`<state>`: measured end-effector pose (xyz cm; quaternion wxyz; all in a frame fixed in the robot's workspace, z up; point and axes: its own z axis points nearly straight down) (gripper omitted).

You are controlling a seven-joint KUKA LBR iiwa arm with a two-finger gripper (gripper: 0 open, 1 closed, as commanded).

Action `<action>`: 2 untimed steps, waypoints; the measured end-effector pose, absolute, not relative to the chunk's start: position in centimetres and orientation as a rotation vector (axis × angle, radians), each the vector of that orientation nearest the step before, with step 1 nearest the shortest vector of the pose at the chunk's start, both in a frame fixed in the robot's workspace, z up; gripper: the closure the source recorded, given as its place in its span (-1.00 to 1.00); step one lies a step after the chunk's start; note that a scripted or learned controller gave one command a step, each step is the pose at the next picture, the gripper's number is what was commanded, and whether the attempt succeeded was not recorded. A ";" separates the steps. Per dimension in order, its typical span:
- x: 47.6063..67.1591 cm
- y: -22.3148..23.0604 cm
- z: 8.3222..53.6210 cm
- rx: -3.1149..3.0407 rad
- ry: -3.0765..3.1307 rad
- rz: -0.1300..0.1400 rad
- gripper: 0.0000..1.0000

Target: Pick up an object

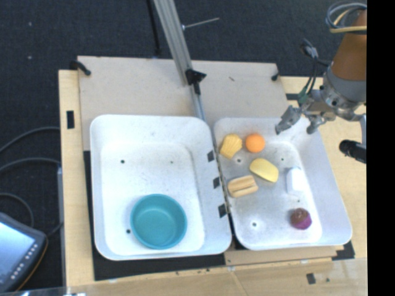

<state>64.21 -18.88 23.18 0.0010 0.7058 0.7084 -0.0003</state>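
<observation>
Hovering over the far right corner of the right bin (327,184), the gripper (302,123) shows its two fingers spread apart with nothing between them. Below it, the objects crowd the bin's left and middle: a yellow piece (231,145) close to the left wall, an orange ball (255,143) just beside it, a yellow lemon-like shape (265,169) toward the centre, and a tan bread roll (242,185) near the left rim. A white block (295,179) sits further right, and a purple fruit (300,218) rests alone near the front right, open floor around it. Over in the left bin (111,140), a teal bowl (158,220) takes the front, with bare floor behind it.
</observation>
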 end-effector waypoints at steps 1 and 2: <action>64.2 -18.9 23.2 2.215 2.224 -0.002 -1.00; 65.1 -18.6 18.2 2.217 2.228 -0.006 -1.00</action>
